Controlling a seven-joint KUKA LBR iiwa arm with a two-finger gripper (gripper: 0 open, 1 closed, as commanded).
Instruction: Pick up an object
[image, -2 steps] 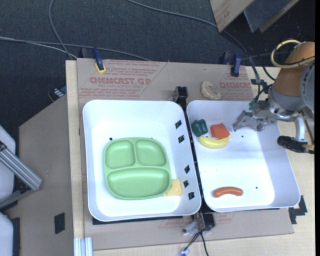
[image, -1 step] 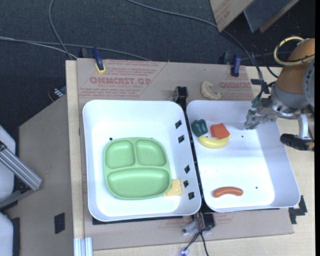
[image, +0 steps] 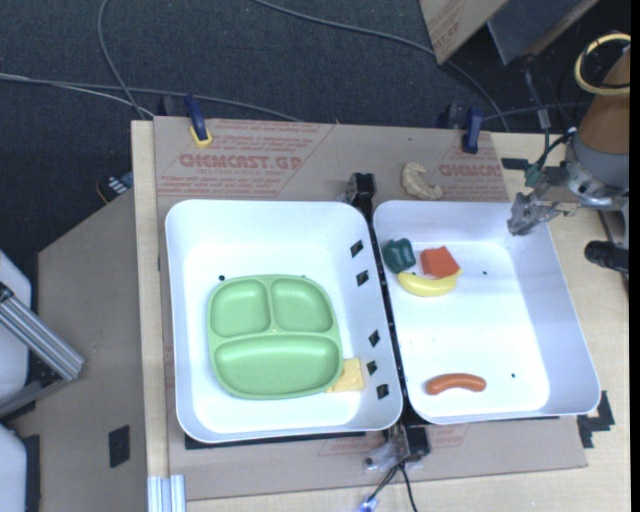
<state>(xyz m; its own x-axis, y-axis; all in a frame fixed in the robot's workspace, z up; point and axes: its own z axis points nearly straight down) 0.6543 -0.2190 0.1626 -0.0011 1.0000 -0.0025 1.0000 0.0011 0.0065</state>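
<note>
Pincer (image: 522, 222): upper right of the frame, over the right bin's (image: 560, 330) far corner; whether its tips are apart or together, cannot tell.
Right bin: banana (image: 428, 285), red block (image: 439, 262), green piece (image: 399, 254) clustered upper left; sausage (image: 456, 383) lower middle.
Left bin (image: 190, 300): green plate (image: 273, 335), yellow piece (image: 349, 376) touching it.

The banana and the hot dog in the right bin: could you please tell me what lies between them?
Nothing: in the camera view, only bare white bin floor separates the banana from the hot dog.
</note>
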